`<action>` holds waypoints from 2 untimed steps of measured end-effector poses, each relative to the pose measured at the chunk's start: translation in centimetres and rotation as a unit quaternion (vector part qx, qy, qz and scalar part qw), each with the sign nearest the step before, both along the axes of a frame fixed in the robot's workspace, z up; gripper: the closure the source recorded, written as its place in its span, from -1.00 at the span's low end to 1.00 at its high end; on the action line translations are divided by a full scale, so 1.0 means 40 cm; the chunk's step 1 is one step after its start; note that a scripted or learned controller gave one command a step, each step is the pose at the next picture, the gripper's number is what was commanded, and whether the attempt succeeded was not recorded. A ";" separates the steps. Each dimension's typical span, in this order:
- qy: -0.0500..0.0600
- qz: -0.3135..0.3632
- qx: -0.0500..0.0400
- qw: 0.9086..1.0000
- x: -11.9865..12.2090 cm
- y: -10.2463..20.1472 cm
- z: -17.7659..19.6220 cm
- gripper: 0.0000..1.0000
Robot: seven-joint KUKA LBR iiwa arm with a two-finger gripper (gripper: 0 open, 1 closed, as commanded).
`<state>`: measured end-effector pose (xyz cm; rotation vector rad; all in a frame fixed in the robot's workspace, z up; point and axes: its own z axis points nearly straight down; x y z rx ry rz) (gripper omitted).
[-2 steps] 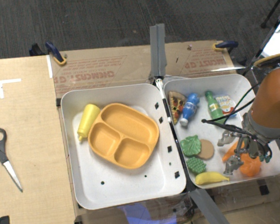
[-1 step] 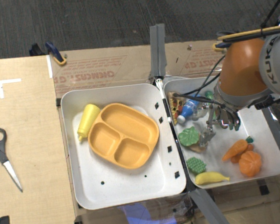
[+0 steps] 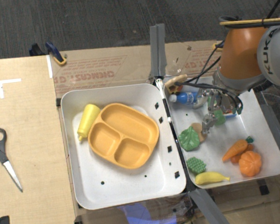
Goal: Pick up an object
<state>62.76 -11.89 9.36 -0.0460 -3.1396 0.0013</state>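
While the gripper (image 3: 209, 122) hung in the right bin (image 3: 260, 105), you couldn't tell its jaw state; green lettuce (image 3: 189, 139) lay at its seven o'clock.

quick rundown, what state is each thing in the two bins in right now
gripper: low in the right bin, nothing seen between its fingers
divided yellow plate: flat in the left bin, right way up
yellow bottle: lying on its side against the plate
green leafy toy: loose beside the gripper
carrot: lying on the bin floor
orange pumpkin: sitting by the carrot
banana: lying flat
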 end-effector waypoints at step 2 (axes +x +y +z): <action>-0.005 0.024 0.000 1.000 0.021 -0.033 0.003 -1.00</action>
